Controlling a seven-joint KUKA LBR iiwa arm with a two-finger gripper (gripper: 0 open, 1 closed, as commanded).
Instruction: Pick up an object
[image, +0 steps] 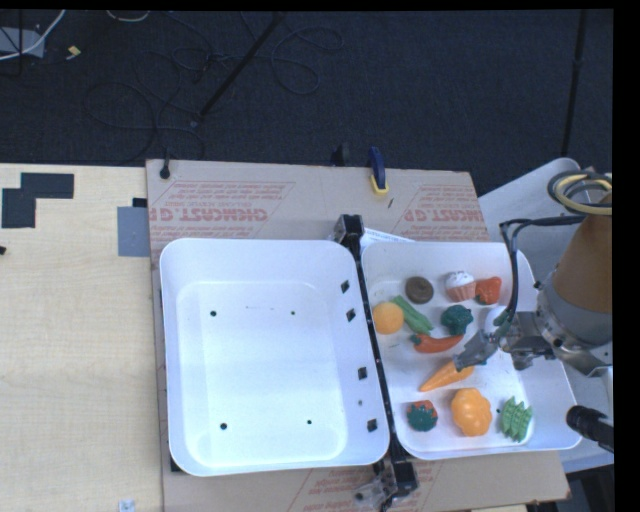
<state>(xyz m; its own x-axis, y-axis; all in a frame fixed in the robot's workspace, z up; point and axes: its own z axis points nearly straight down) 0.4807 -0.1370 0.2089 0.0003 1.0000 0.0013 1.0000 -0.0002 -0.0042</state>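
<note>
- We count two shallow white bins side by side on the worktop (70, 330): the left bin (262, 265) and the right bin (540, 440).
- In the right bin we count ten toy food items.
- Along its far side lie a brown round piece (419, 290), a cupcake (460, 286) with a white top, and a red piece (488, 291), one of each.
- In the middle band we see one orange ball (387, 318) near the divider, one green pod (412, 315) touching it, one dark green broccoli (457, 319), and one red chili (436, 343) just below the pod.
- Toward the near side we count one orange carrot (447, 377) lying at a slant, one red-and-green strawberry-like piece (422, 415), one large orange fruit (471, 412), and one leafy green piece (516, 419) at the near right corner.
- The arm (585, 290) reaches in from the right, its orange band above the grey wrist.
- The gripper (477, 352) sits low over the right bin, between the chili and the carrot.
- Its dark fingers (470, 358) point toward the left and appear spread a little, with the tips right at the thick end of the carrot; we cannot tell whether they touch it.
- We see nothing clamped between the fingers: they look released, and the carrot lies on the bin floor.
- Under both bins lies one brown cardboard sheet (250, 205) with red print, and one blue-and-yellow clamp (378, 170) sits at its far edge.
</note>
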